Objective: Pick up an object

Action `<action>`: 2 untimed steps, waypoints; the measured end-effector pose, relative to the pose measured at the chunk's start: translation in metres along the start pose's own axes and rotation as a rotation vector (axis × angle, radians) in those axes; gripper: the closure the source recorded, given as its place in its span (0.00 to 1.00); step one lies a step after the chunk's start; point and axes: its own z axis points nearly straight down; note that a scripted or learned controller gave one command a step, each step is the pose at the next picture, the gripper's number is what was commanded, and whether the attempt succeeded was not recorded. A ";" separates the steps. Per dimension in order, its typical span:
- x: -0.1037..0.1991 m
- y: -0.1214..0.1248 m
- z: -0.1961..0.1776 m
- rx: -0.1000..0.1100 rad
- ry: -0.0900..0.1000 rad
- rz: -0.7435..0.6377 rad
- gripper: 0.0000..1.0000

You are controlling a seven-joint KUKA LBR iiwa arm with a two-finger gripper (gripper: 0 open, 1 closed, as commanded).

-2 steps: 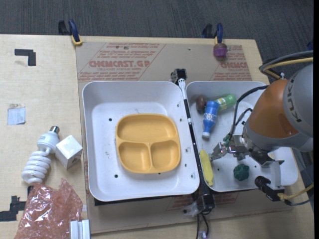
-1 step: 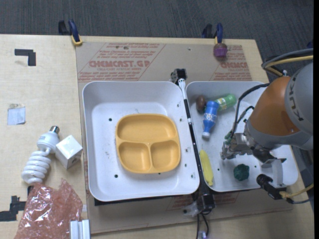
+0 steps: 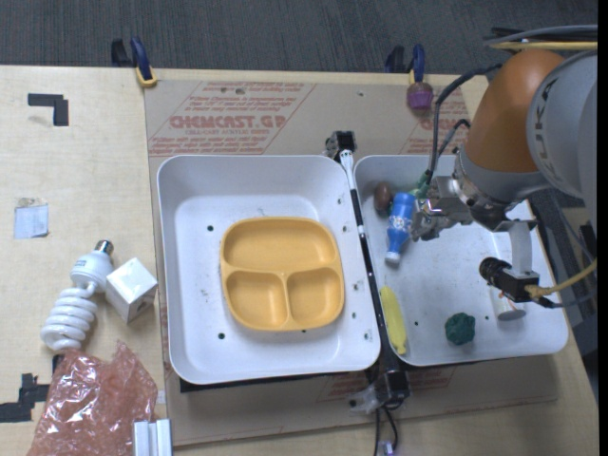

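My gripper (image 3: 427, 218) hangs low over the right bin (image 3: 532, 335), near its back left part. Right beside it on the left lies a blue bottle with a white cap (image 3: 398, 225), touching or nearly touching the gripper. A small brown object (image 3: 382, 198) rests just behind the bottle. Along the bin's left wall lies a yellow corn-like piece (image 3: 392, 319). A dark green lump (image 3: 460, 328) sits near the front. I see nothing between the gripper's parts.
The left bin (image 3: 185, 255) holds a yellow divided plate (image 3: 282, 274). Outside the bins, on the bench at the left, lie a spiral light bulb (image 3: 74, 304), a white cube (image 3: 131, 289) and crumpled pink plastic (image 3: 90, 402).
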 end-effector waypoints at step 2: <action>-0.066 0.035 0.100 0.001 0.000 0.001 0.00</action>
